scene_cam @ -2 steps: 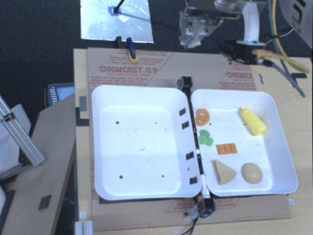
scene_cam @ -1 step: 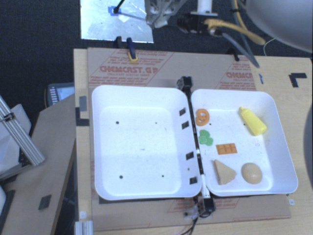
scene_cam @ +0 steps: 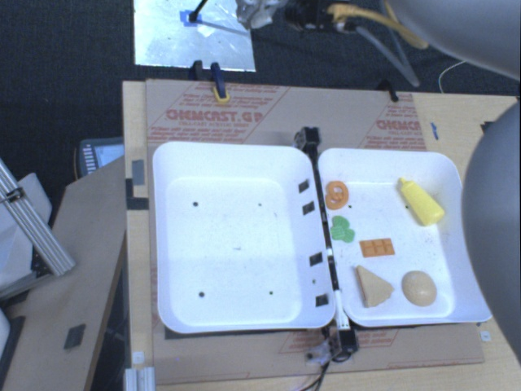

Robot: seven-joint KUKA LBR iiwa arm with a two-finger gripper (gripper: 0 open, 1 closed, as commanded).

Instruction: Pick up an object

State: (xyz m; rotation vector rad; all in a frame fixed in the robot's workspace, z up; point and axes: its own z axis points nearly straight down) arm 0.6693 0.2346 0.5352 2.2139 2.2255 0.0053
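Dark floor up top, where the tool (scene_cam: 262, 2) hangs, grip impossible to tell; the yellow bottle (scene_cam: 420, 201) lies well below-right, slanting down-right in the right bin (scene_cam: 456, 304).

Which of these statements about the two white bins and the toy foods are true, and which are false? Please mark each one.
1. The yellow bottle lies in the right bin. True.
2. The orange ring lies in the left bin. False: it lies in the right bin, near the divider.
3. The beige egg is beside the tan wedge. True.
4. The orange waffle rests on the yellow bottle. False: they lie apart.
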